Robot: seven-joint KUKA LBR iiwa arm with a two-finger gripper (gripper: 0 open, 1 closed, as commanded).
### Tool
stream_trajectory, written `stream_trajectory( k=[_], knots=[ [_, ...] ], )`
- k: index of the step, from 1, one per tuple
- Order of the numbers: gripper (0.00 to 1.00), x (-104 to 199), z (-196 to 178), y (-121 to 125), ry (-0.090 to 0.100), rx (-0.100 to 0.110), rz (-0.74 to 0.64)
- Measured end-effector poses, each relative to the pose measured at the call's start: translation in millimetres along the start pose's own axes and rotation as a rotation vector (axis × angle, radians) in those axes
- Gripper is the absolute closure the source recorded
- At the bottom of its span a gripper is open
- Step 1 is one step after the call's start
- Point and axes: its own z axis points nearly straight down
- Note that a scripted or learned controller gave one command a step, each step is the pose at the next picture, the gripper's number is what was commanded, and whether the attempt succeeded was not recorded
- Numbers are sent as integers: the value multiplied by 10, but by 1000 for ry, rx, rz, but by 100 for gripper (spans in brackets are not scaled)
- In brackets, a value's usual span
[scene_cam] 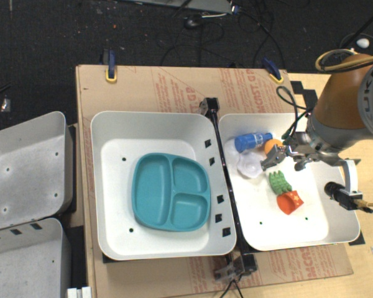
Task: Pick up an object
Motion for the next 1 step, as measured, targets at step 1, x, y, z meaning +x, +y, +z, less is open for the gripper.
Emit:
stream_trajectory(
  k=[1],
  knots=[
    [0,-1,436,-33,0,1,0]
  ],
)
